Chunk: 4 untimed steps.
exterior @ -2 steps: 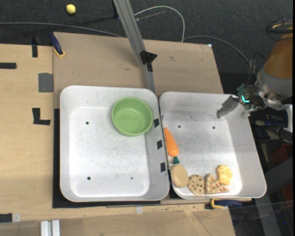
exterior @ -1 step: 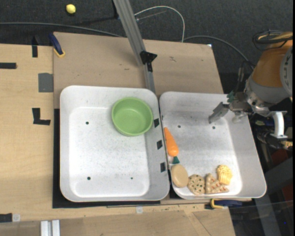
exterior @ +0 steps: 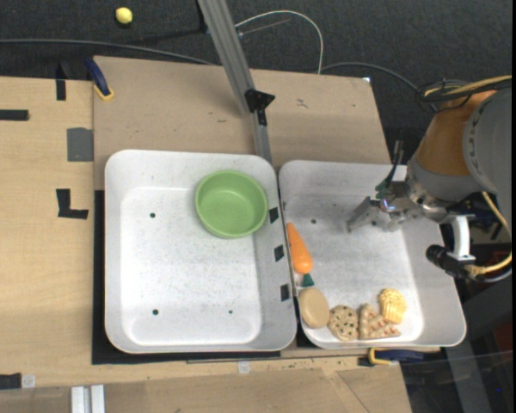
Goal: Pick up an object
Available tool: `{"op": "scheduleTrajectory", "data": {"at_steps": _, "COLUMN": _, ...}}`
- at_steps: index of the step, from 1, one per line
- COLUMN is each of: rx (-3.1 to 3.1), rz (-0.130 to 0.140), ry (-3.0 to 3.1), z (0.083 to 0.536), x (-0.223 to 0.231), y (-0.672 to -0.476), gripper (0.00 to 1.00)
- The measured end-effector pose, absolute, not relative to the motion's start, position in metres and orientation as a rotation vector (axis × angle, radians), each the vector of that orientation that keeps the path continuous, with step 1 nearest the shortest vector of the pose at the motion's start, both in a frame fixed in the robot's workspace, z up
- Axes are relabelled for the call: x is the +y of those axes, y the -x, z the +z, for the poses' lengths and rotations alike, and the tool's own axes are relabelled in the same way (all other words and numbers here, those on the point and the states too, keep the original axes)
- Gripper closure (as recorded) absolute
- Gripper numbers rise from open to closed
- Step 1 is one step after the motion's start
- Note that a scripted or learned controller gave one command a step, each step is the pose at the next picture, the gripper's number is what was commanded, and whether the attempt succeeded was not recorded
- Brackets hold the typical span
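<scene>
Left bin (exterior: 129, 256): 1 green bowl (exterior: 231, 203) at its upper right. Right bin (exterior: 430, 317): 1 carrot (exterior: 299, 248) along the left wall, long axis near vertical, green tip toward the near edge; likely light, stiff, slick, best pinched mid-body across its width. Gripper (exterior: 361, 220) hovers right of the carrot, holding nothing; its spread cannot be told.

Matt green plastic bowl (exterior: 231, 203); speckled white bins (exterior: 129, 256); wooden bench (exterior: 34, 256).

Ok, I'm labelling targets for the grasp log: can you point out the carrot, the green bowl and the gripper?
carrot (exterior: 298, 248), camera view, middle of its orange body.
green bowl (exterior: 230, 203), camera view, centre of its inside.
gripper (exterior: 358, 223), camera view, at its fingertips over the right bin.
</scene>
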<state>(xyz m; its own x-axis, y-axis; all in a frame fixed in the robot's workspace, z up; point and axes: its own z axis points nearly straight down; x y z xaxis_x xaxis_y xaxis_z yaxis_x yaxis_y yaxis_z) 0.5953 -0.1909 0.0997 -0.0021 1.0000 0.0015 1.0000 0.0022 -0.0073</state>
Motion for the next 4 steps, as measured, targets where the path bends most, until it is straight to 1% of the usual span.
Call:
{"op": "scheduleTrajectory", "data": {"at_steps": 1, "rx": -2.223, "rz": 0.004, "ry": 2.218, "z": 0.088, "x": -0.19, "y": -0.595, "gripper": 0.0}}
{"op": "scheduleTrajectory", "data": {"at_steps": 2, "rx": -2.225, "rz": 0.004, "ry": 2.217, "z": 0.098, "x": -0.19, "y": -0.595, "gripper": 1.0}}
{"op": "scheduleTrajectory", "data": {"at_steps": 3, "rx": -2.227, "rz": -0.004, "ry": 2.223, "z": 0.16, "x": -0.188, "y": -0.601, "gripper": 1.0}}
{"op": "scheduleTrajectory", "data": {"at_steps": 4, "rx": -2.228, "rz": -0.004, "ry": 2.222, "z": 0.223, "x": -0.186, "y": -0.608, "gripper": 1.0}}
